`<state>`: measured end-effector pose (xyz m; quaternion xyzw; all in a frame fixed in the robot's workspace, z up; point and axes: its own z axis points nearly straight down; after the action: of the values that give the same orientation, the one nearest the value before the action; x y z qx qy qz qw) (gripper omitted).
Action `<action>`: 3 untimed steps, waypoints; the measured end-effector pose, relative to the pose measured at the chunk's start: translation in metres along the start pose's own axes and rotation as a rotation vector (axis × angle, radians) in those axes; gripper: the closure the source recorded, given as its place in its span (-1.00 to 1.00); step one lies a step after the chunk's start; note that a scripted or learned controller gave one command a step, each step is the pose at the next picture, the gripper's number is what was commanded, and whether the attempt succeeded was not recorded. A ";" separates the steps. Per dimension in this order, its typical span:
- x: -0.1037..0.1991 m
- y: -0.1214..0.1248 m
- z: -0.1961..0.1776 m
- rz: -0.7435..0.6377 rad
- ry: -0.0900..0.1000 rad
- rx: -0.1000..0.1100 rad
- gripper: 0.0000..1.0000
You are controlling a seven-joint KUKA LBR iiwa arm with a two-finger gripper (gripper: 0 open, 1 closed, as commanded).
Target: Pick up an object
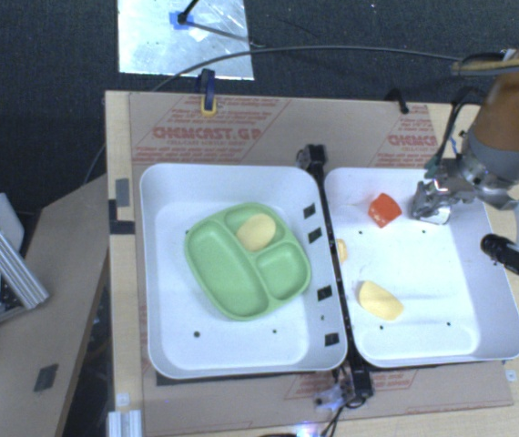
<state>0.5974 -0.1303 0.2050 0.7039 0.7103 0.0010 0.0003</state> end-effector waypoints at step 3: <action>0.176 0.025 -0.013 -0.002 0.002 -0.001 1.00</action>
<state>0.6211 0.0457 0.2187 0.7031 0.7111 0.0021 0.0002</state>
